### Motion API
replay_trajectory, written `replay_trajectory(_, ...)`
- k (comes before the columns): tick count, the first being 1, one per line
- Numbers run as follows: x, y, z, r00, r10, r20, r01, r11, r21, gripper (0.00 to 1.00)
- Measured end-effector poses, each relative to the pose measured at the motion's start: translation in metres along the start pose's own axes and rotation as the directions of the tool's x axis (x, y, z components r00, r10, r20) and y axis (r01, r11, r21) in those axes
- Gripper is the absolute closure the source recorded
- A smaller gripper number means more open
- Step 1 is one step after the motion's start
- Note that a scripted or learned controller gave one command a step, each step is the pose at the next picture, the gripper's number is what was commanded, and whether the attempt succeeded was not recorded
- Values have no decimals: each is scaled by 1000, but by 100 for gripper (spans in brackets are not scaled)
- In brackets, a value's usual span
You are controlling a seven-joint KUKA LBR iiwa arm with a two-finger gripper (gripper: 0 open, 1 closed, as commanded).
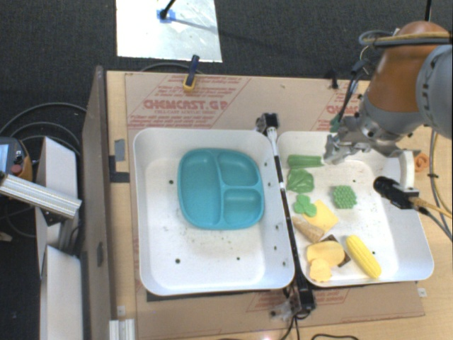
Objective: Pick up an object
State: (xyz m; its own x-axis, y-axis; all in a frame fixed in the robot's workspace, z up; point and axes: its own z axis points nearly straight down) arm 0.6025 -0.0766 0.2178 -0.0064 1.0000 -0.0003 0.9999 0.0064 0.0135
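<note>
Hovering over the far edge of the right bin [417, 250], the gripper [338, 149] sits just beside a green pod [305, 161]. From where I stand I cannot tell how the fingers are set; they blur into the wrist hardware, and nothing shows between them.

Step in hand, as I judge it: approach, before any grasp. No object is lifted.

Candidates all lie in the right bin. The green pod lies nearest the gripper, along the far edge by the divider. Just nearer the front are a green leaf [300, 182], a small green piece [306, 206] and a knobbly green ball [344, 196], the ball apart from the rest. At the front edge, a yellow wedge [323, 216], a tan piece [307, 229], pale slices [323, 258] and a corn cob [362, 256] crowd together, several touching.

The left bin [159, 261] holds a teal tray [219, 188] with compartments.

Next move, my estimate: shift slightly toward the divider, centre over the pod, align across its short axis, descend, close. The bin wall is near, so a finger could catch it.
</note>
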Motion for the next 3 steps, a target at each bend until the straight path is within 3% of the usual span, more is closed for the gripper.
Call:
replay_trajectory(1,-1,-2,8,1000,3,0,-3,1000,11,0)
replay_trajectory(2,-57,-23,139,1000,11,2,-11,1000,16,0)
replay_trajectory(3,-5,49,133,1000,-3,-2,3,1000,6,0)
